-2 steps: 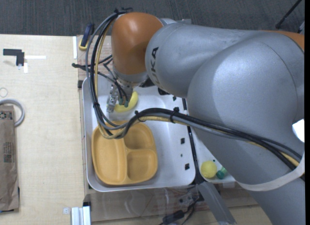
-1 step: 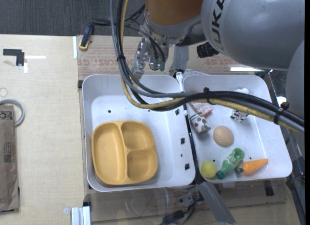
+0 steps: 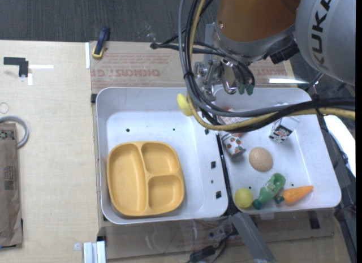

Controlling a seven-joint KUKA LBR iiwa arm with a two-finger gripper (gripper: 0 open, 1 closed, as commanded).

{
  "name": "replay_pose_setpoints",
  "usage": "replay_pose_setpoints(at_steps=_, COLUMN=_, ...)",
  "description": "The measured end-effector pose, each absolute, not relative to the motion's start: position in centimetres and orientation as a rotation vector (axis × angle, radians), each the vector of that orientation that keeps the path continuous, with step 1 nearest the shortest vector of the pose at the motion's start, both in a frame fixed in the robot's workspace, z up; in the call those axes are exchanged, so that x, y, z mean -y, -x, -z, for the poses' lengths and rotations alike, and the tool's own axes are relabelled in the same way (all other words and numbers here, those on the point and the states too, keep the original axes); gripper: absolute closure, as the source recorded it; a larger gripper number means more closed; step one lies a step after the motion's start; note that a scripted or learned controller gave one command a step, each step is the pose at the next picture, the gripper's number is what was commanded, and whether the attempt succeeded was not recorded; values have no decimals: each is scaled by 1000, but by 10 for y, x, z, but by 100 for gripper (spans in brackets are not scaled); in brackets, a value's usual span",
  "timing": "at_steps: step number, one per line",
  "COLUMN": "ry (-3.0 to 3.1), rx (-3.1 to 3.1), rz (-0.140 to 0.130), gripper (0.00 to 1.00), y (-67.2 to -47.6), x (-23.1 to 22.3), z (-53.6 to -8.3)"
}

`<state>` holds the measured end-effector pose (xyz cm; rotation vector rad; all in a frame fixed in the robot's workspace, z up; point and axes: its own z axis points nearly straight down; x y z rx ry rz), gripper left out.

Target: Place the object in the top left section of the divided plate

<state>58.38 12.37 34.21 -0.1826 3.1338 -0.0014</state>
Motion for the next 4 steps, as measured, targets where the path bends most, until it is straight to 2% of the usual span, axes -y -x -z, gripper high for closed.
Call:
replay_pose_setpoints(at_steps=1, ry=348, rx=-3122, rz=1, gripper=100, y=-532, x=-134, z=-196)
replay_pose_setpoints(at_steps=2, ry=692, rx=-3064, rz=0, gripper=100, y=-488, x=-148, z=-100)
replay_pose_setpoints(at_steps=3, ry=115, rx=-3136, rz=1, gripper=100, y=-534, x=-137, z=-234)
replay_pose_setpoints(at_steps=4, ry=255, rx=-3128, rz=0, gripper=100, y=-585, x=-167, z=-150)
